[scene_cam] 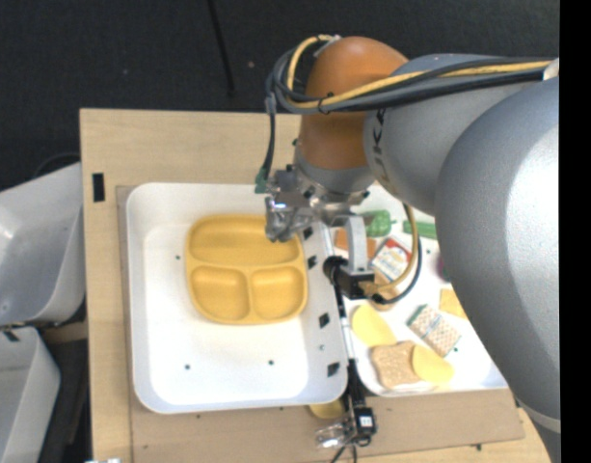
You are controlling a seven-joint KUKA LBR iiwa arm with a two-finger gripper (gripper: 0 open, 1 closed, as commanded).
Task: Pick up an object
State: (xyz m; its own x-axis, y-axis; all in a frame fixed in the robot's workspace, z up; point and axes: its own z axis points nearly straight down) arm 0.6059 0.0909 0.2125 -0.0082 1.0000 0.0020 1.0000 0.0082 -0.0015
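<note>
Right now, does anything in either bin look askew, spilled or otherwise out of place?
Nothing looks spilled or damaged. The yellow divided plate lies flat but slightly turned in the left bin. One small yellow thing sits outside the bins, on the bench at the left bin's near corner, which looks misplaced.

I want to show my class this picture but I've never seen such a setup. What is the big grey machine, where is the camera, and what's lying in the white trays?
The grey machine is a robot arm with an orange band, reaching in from the right. One camera looks down from above. Two white bins sit side by side. The left bin holds a yellow divided plate. The right bin holds small toy foods: a bread slice, yellow pieces and a green item. Its gripper hangs over the plate's upper edge.
</note>
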